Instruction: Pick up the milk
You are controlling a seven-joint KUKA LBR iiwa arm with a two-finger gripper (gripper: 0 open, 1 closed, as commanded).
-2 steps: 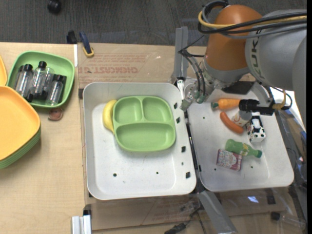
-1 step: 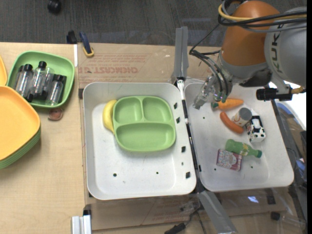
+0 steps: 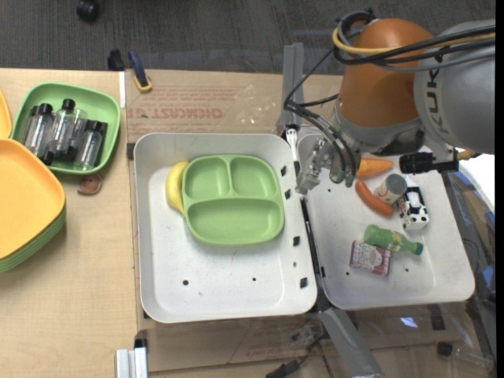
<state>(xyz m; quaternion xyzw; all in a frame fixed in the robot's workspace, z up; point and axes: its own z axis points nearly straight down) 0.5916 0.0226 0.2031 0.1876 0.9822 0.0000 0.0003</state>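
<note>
Presently the gripper [image 3: 321, 166] is seen low over the right bin's [image 3: 441, 286] upper-left corner; whether it is spread or pressed together cannot be told. The milk [image 3: 413, 209], a cow-patterned carton, is seen near the bin's right side, beside a sausage [image 3: 372, 198].

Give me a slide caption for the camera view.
Gripper hovers at right bin's left edge, apart from the milk.

Grey arm [image 3: 461, 77] with rounded orange band [image 3: 386, 73], looped yellow and black cables [image 3: 370, 42], dark lettering on its casing.
</note>
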